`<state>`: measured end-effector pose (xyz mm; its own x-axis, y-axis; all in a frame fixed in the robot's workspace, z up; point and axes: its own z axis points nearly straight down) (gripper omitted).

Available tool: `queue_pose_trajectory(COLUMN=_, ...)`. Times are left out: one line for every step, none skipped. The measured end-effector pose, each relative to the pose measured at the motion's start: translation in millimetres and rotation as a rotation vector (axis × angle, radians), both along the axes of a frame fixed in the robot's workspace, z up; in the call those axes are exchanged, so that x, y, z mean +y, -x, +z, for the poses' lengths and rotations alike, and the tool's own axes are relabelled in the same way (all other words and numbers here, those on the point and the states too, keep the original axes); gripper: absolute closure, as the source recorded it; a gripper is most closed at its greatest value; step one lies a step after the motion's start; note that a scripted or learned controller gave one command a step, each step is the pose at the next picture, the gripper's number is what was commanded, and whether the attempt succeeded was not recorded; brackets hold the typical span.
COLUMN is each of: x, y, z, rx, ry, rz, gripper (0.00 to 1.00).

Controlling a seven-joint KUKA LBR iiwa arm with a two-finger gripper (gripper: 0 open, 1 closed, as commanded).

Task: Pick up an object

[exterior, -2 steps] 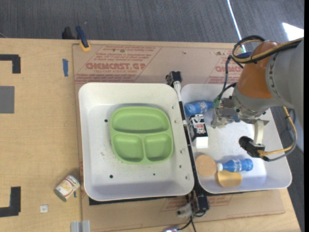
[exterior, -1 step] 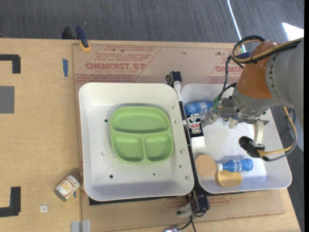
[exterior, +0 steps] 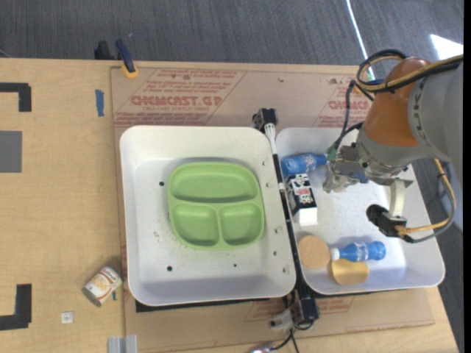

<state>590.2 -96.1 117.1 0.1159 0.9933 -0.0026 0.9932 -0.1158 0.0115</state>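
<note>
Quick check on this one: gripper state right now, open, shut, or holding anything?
Gripper: cannot be told. It sits low in the right bin, beside the blue packet.

A single fixed camera looks down at a slant from above the pale wooden bench (exterior: 51, 219), far enough off to take in both shallow white plastic bins, the left one (exterior: 140, 197) and the right one (exterior: 423, 259), side by side on a brown cardboard sheet (exterior: 221, 94). Grey carpet floor (exterior: 221, 13) fills the top of the view beyond the bench. The grey arm with its orange band (exterior: 394, 116) enters from the right edge.
</note>
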Motion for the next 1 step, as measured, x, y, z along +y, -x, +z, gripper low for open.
queue_pose_trajectory(x=0.0, y=0.1, z=-0.2, rx=0.000, ry=0.000, rz=0.000, gripper=0.00)
